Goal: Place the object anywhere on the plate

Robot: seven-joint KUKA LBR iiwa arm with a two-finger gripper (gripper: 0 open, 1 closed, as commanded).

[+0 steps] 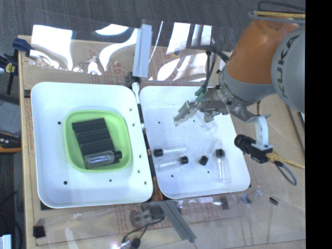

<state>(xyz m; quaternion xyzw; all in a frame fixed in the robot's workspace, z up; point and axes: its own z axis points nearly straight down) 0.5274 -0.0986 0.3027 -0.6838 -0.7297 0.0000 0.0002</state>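
Gripper (193,113) hovers over the right bin (236,183), jaws wide, nothing held; next, descend onto a vial (222,166).

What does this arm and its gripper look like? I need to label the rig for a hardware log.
The arm is grey with a broad orange band above the wrist and dark KUKA lettering on its shell. Thin dark cables run down to the gripper, a small metallic two-finger unit with a green detail.
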